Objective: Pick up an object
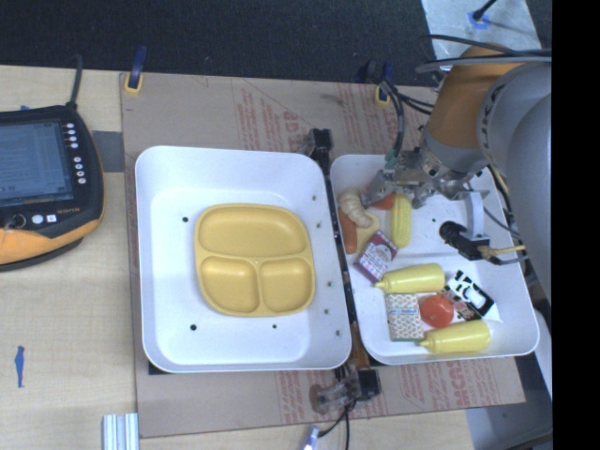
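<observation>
Gripper (394, 187) low over corn cob (400, 221)

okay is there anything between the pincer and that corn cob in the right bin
Nothing visible does. The pincer sits at the far end of the right bin, right at the top end of the corn cob, with no other item between them.

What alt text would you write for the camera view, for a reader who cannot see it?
A grey and orange robot arm lowers its pincer into the right white bin of toy food, near a corn cob. The left white bin holds a yellow divided tray.
</observation>
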`<state>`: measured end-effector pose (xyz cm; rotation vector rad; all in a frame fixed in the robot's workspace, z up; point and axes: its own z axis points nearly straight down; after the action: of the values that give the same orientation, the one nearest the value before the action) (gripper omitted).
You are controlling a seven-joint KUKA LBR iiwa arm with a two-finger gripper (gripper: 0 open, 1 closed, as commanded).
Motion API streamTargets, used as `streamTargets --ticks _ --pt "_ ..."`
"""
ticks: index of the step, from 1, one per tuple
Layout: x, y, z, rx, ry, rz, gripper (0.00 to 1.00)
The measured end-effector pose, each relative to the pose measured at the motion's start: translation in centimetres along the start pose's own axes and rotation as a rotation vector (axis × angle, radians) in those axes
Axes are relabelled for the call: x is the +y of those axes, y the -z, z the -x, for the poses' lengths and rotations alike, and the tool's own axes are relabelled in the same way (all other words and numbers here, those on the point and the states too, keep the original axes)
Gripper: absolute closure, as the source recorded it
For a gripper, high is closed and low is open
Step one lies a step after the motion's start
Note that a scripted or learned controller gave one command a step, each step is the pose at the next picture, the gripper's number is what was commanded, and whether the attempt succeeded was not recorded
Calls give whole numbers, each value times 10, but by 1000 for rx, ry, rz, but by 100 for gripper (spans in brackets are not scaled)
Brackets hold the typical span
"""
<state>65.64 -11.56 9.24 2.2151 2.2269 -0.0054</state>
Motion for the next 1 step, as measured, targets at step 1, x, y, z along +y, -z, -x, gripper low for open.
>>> streamTargets --ticks 1 --pt "0 0 -10 0 2 -3 0"
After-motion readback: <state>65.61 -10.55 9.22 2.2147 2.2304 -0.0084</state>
